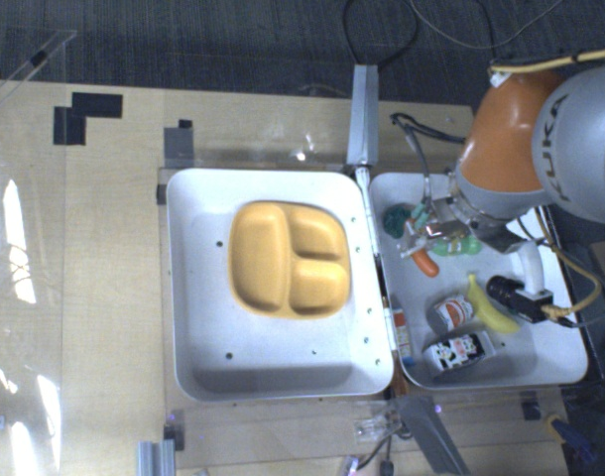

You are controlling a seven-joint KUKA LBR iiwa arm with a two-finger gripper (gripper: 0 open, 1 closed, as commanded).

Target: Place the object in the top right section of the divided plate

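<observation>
A yellow divided plate point(288, 258) lies in the left white bin point(198, 345), with one long section on its left and two smaller ones on its right. My gripper point(428, 233) hangs low over the upper left part of the right bin point(560, 360), under the orange-banded wrist. A small orange carrot-like piece point(425, 262) lies just below the gripper, and a dark green item point(395, 220) sits just to its left. I cannot make out whether anything sits in the gripper.
In the right bin a yellow banana point(489, 308), a small can point(453, 312) and a black-and-white packet point(459, 350) lie below the gripper. A light green piece point(464, 247) pokes out beside the wrist. A metal divider point(363, 117) separates the bins.
</observation>
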